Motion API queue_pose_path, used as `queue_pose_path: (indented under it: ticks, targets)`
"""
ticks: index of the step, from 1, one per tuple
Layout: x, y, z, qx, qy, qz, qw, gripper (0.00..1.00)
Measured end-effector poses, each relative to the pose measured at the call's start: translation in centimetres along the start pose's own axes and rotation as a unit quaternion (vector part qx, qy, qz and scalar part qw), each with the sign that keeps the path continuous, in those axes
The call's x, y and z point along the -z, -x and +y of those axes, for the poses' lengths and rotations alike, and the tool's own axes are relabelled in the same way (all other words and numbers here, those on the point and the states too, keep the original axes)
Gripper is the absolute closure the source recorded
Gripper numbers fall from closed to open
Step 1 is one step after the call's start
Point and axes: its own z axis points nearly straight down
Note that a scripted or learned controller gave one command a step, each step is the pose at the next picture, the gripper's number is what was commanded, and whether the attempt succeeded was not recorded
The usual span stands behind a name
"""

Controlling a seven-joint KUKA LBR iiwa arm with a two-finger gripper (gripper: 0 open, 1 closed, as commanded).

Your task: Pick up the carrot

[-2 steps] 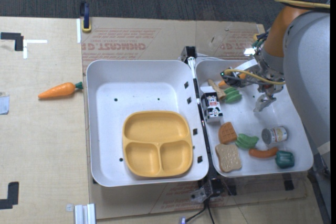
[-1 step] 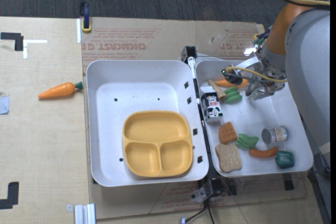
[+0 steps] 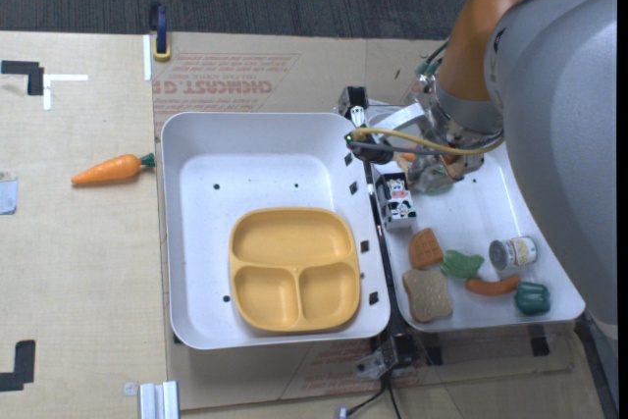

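An orange carrot (image 3: 108, 170) with a green stem end lies on the bare bench, left of the left bin (image 3: 186, 211) and outside it. My gripper (image 3: 432, 172) hangs low over the far part of the right bin (image 3: 510, 201), far to the right of that carrot. The wrist and a yellow cable hide most of it. A small orange patch (image 3: 407, 157) shows beside the gripper; I cannot tell what it is. An orange-red elongated piece (image 3: 491, 286) lies near the right bin's front, next to a green leafy piece (image 3: 461, 262).
A yellow divided plate (image 3: 294, 268) sits in the left bin. The right bin holds a small black-and-white box (image 3: 395, 196), a brown cracker (image 3: 424, 248), a bread slice (image 3: 427, 294), a small can (image 3: 512, 252) and a green pepper (image 3: 531, 297). The arm's bulk (image 3: 569, 113) covers the right side.
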Motion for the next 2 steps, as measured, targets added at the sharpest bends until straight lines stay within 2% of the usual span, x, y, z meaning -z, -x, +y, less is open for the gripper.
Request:
queue_pose_path:
  ticks: [1,2]
  targets:
    - [0.0,0.1,0.2,-0.002,0.001,0.0,1.0,0.0]
    - [-0.1,2.4,-7.7,0.011,0.001,-0.001,0.9999,0.0]
